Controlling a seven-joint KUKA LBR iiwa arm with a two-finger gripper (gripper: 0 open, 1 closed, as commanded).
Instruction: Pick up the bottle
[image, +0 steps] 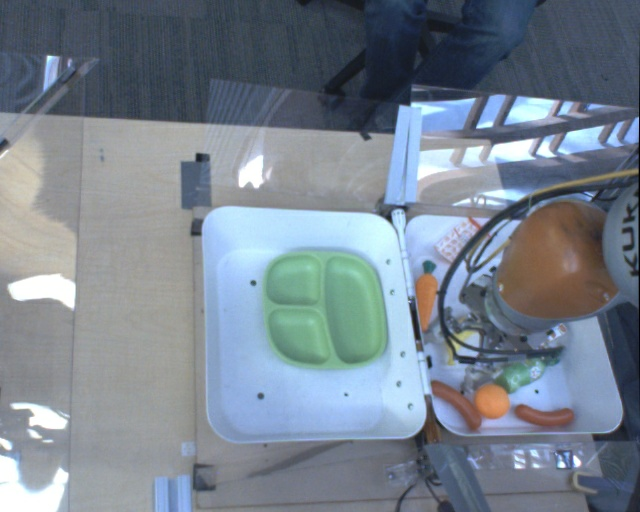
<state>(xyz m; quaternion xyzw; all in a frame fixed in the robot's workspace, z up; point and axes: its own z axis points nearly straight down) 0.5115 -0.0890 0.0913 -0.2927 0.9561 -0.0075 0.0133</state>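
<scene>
A green bottle (522, 374) lies on its side in the right bin (597, 404), partly covered by the arm's wrist. My gripper (483, 342) hangs low over the middle of that bin, just left of and above the bottle, under the orange band (552, 264). Cables and the wrist hide its tips.
In the right bin there are a carrot (427, 299), an orange ball (491, 401), two sausages (456, 404) (544, 415) and a red-and-white packet (458, 237). The left bin (235, 380) holds a green divided plate (326, 308). A metal divider (404, 160) stands behind the bins.
</scene>
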